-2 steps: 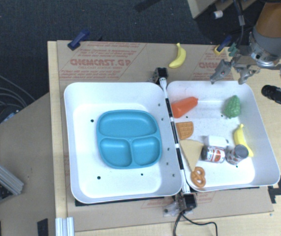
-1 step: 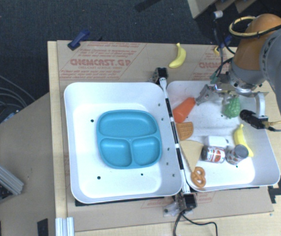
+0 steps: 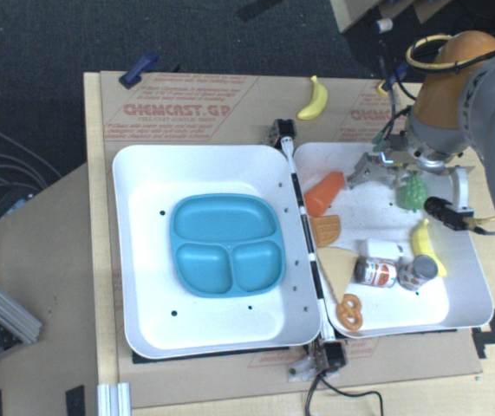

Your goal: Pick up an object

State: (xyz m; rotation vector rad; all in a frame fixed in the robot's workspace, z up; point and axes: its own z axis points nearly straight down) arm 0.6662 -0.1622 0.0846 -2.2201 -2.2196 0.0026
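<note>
I see a small, bumpy green toy [image 3: 411, 191] just beneath my gripper [image 3: 403, 170], whose finger spread I cannot tell from here.

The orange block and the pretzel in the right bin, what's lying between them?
In the camera view, a tan toast-like piece lies between the orange block and the pretzel, by the right bin's left wall.

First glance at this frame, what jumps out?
The blue divided tray sits alone in the middle of the left bin. The right bin is cluttered: an orange block by its left wall, a small can and a pretzel near the front. The grey-and-orange arm's gripper hovers at that bin's far side, beside a green object.
</note>
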